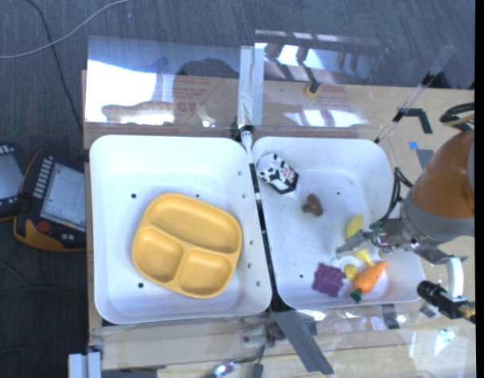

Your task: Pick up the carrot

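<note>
Arm [443,199] low — wrist beside carrot [369,279]

You have the table [431,105], pale wood under clear sheeting, carrying two shallow white bins side by side: the left bin [116,211] and the right bin [336,172], their inner walls touching along the middle.

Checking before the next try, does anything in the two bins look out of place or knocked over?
Nothing looks spilled or damaged. The carrot lies near the right bin's front edge, crowded by a purple toy and yellow pieces. The yellow tray sits flat but skewed in the left bin.
</note>
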Robot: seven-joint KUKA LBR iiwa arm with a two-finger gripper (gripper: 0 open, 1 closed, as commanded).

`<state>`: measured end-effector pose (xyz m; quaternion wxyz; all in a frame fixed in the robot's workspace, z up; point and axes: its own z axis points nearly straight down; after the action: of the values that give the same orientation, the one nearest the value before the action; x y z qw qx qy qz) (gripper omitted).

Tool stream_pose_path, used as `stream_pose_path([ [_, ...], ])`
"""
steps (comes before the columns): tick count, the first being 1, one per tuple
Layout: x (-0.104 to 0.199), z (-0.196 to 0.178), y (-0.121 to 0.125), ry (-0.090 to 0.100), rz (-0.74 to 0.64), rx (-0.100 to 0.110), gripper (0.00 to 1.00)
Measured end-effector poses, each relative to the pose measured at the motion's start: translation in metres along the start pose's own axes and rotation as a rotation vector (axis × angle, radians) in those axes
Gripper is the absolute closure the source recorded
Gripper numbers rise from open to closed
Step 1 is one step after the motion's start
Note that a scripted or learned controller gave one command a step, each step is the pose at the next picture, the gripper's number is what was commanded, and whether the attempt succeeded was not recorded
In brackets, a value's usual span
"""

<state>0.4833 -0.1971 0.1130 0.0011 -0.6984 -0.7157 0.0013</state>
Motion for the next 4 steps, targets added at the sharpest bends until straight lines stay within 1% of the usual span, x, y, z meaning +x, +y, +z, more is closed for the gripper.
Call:
stream_pose_path([
  [1, 0.009, -0.002, 0.000, 0.000, -0.027, -0.001, 0.00],
  [2, 0.018, 0.012, 0.000, 0.000, -0.128, 0.000, 0.00],
  [3, 0.009, 0.005, 0.001, 0.002, -0.092, -0.001, 0.00],
  [4, 0.009, -0.009, 0.001, 0.002, 0.037, -0.002, 0.00],
])
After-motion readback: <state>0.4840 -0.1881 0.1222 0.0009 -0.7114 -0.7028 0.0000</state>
